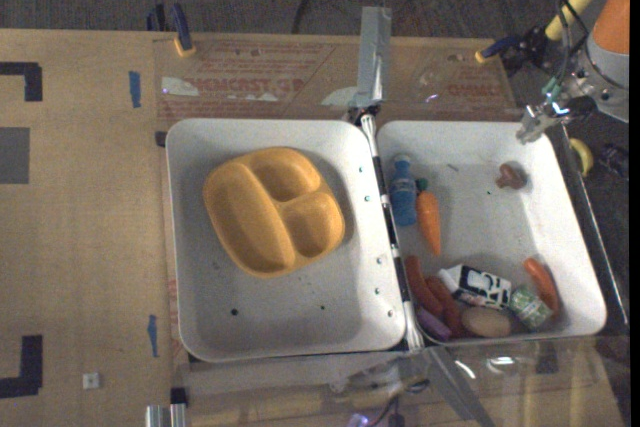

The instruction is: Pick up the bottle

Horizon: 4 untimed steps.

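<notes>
- Near you, the front of the right bin (pixel 585 245) is full of small food toys. Keep away from them.
- The bottle (pixel 403 192) is blue. It lies by the right bin's left wall, and the carrot (pixel 429 221) is just beside it.
- Come straight down on the bottle so you don't grab the carrot too.
- Far back, the hand (pixel 540 118) hangs over the right bin's far corner. You cannot tell if it is clenched.
</notes>
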Each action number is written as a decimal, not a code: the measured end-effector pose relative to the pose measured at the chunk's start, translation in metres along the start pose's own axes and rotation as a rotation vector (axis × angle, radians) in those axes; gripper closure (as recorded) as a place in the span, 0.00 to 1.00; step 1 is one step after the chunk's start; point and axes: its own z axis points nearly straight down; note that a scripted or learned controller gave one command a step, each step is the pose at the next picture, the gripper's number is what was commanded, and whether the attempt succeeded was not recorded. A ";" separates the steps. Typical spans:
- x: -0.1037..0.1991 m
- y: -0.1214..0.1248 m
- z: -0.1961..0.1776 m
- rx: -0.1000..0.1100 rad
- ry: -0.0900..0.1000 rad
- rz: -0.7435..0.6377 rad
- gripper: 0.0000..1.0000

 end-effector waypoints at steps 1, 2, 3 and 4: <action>0.017 0.002 0.064 0.005 0.003 0.087 1.00; -0.001 0.000 -0.045 -0.001 -0.001 -0.109 1.00; 0.015 -0.073 -0.081 0.002 0.003 -0.303 1.00; 0.007 -0.025 -0.008 0.000 0.002 -0.212 1.00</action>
